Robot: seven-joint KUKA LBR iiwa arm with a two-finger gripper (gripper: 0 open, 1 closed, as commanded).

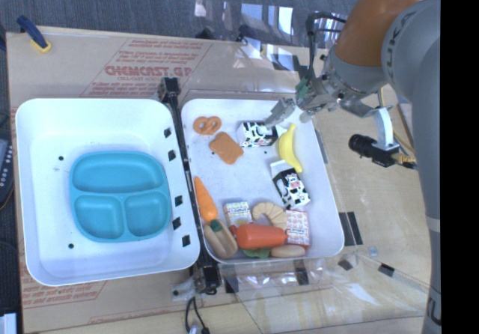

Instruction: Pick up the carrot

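Two shallow white plastic bins stand side by side on the bench. The left bin (37,175) holds a light blue plastic plate with three compartments (118,194). The right bin (329,205) holds many small toy foods. The long orange toy carrot (205,200) lies at the left wall of the right bin, about halfway down, slightly tilted, with its thin end pointing up in the picture and its thick end touching the pile of objects at the bottom. In that pile there is a thick red-orange vegetable-shaped piece with a green end (261,237), a small white box with coloured print (238,212) and a beige round piece (269,213). Higher in the bin lie a brown pretzel (206,125), a flat orange-brown square piece (226,148), a yellow banana (289,148) and two small white cartons with black cow spots, one at (256,134) and one at (292,186). The grey arm with the orange band (374,22) reaches in from the right, and its two-finger gripper (278,117) is over the upper edge of the right bin, close to the upper cow carton and the top of the banana, well apart from the carrot. The tips are small and blurred, so I cannot tell how far the gripper is open, and I see no object clearly between them.
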